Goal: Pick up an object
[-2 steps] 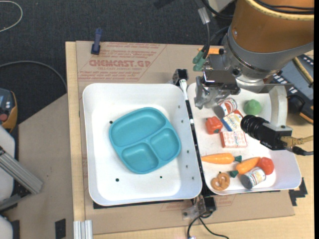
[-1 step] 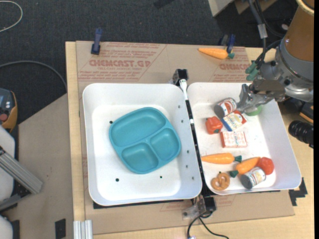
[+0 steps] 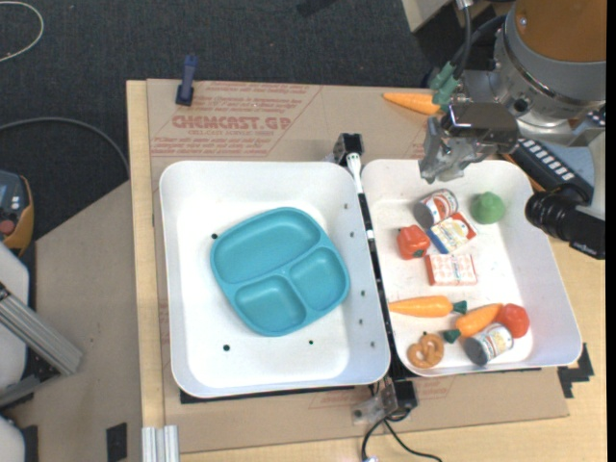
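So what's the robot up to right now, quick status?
End effector over the right bin's far edge, nothing held. Toys lie below: small can, green ball, carrots. Blue tray sits in the left bin. Nothing blocking.

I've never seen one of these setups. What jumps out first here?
Probably the teal divided plate, alone in the left bin. Next, the right bin, crowded with toy food: carrots, a doughnut, a green ball, small cans and cartons. The robot's hand hangs over that bin's far edge.
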### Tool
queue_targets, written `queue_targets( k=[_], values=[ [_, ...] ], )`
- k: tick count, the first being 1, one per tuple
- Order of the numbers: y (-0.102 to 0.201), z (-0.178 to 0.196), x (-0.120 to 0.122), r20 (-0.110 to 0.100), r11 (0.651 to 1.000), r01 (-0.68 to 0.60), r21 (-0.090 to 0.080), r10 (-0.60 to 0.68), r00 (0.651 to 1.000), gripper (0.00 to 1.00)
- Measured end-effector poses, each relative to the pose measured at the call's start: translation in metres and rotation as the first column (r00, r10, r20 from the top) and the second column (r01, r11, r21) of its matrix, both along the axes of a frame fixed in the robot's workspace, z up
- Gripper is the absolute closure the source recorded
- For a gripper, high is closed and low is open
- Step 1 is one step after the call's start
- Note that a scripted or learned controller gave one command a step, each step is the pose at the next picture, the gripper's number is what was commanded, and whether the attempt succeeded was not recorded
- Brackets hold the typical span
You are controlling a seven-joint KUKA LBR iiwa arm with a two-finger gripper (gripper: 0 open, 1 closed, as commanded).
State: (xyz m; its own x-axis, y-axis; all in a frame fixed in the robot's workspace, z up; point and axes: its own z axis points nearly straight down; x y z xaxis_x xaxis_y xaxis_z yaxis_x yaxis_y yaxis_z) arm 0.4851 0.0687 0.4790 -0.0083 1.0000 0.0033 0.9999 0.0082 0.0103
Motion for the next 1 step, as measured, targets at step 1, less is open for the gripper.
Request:
queue_targets(
  k=[1],
  values=[
    [-0.0203, -0.0433, -0.0062, -0.016, 1.000, 0.012, -0.004, -0.012, 1.000, 1.00]
  ],
)
